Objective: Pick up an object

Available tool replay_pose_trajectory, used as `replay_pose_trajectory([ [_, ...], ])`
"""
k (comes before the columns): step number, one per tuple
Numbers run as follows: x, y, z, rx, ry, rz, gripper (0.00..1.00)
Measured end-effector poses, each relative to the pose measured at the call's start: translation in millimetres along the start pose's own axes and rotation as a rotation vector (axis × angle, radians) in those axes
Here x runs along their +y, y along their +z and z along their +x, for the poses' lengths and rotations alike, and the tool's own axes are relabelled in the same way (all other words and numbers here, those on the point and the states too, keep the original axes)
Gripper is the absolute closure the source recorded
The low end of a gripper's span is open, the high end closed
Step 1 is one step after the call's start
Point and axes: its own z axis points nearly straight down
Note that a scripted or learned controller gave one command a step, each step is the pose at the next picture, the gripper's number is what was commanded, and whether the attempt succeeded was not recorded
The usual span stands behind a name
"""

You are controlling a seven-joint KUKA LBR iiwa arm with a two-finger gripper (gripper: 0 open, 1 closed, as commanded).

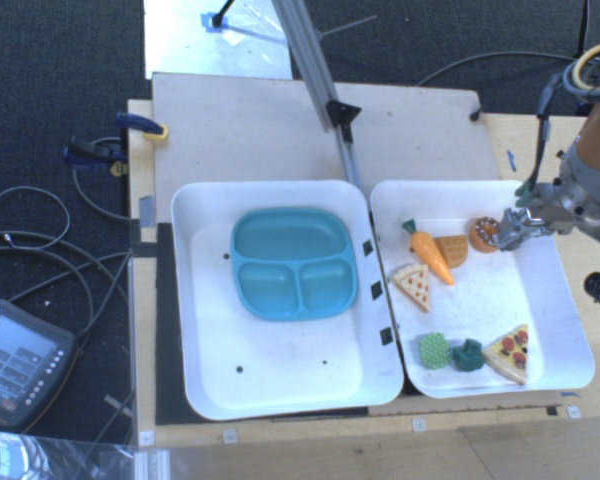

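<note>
Two white bins are seen side by side. A blue divided plate (293, 276) lies in the left bin (205, 368). In the right bin (560, 298), toy foods are scattered: a carrot (430, 253), a donut (484, 234) near the far edge, pizza slices. The gripper (512, 230) is poised beside the donut, its state too blurred to make out.

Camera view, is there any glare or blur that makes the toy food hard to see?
Camera view: lighting is even and soft, with no glare on the right bin; the carrot and pizza slice read sharply; the tool near the donut looks slightly soft.
</note>
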Motion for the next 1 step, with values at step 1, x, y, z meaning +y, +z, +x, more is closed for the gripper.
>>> replay_pose_trajectory([
  [1, 18.3, -1.0, 60.3, 0.004, -0.005, 0.003, 1.0],
])
